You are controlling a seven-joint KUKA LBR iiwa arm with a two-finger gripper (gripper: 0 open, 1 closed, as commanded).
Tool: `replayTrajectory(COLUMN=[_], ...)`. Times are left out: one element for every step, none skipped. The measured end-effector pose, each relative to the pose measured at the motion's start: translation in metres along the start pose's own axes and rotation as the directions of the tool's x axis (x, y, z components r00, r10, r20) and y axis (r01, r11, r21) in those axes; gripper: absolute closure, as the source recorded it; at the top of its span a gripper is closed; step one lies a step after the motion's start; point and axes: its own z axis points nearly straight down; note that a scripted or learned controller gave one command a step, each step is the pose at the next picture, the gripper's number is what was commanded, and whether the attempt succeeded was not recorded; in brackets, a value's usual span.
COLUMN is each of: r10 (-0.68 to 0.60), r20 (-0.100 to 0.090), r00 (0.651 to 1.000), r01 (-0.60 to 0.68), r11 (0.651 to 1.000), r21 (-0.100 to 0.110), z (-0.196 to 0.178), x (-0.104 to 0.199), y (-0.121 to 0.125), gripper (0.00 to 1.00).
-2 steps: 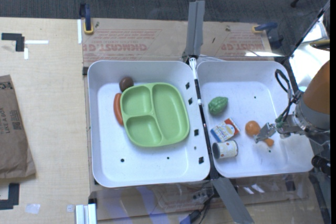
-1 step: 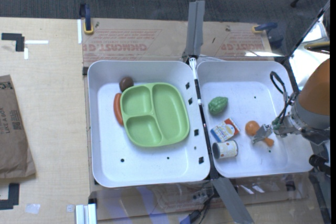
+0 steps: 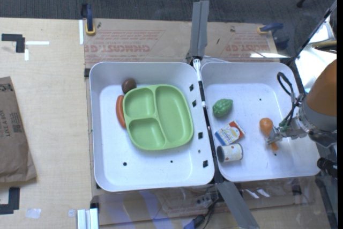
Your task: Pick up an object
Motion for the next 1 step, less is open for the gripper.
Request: replayTrajectory(r10=[0.196], r20=[0.004], r00=[0.981], r01=[-0.196], r11=[0.981], r21=[-0.004], z=[-0.0837], x=[0.0709], y=[0.0485], gripper=[1.00])
